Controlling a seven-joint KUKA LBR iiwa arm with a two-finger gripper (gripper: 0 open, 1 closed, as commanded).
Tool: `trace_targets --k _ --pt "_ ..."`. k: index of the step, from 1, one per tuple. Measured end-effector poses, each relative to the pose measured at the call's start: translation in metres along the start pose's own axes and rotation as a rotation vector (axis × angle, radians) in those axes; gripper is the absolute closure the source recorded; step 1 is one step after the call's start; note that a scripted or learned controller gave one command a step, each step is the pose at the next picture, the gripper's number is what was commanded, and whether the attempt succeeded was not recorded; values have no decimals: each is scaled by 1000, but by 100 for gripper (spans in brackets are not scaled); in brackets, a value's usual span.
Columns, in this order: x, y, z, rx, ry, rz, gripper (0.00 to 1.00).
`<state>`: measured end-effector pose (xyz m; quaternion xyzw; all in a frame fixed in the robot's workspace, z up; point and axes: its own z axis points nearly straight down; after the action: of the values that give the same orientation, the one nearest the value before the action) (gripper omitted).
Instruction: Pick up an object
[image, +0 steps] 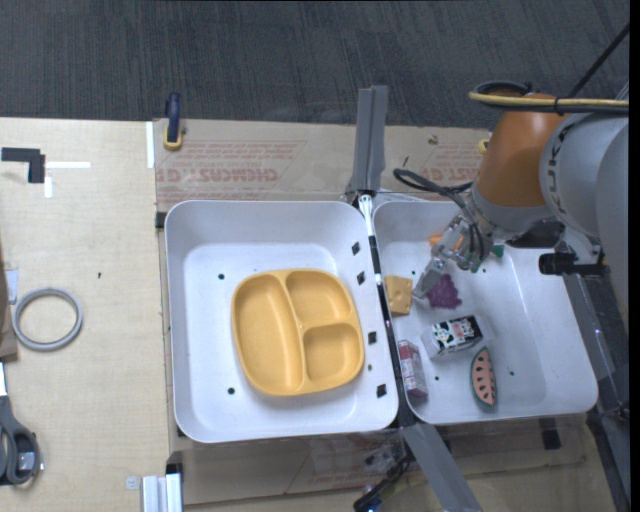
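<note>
Since the purple toy (444, 293) in the right bin (560, 400) looks small, light and soft, gripping across its lumpy middle seems safest. I cannot tell the pincer (440, 274) state; it hovers just above. A tan block (399, 294), carton (456, 334) and watermelon slice (484, 378) lie near.

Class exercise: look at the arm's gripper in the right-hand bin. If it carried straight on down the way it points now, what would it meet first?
Most likely the purple toy, which lies directly under the gripper in the right bin. Depth is hard to judge from above, so they may already be touching.
</note>
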<state>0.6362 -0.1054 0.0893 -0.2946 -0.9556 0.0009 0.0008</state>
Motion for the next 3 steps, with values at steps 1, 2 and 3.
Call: trace_targets --k 1,2,3 --pt "0 1 -6 3 1 -4 100" --pt "1 11 1 1 1 270 100" --pt "94 105 -99 1 1 237 100"
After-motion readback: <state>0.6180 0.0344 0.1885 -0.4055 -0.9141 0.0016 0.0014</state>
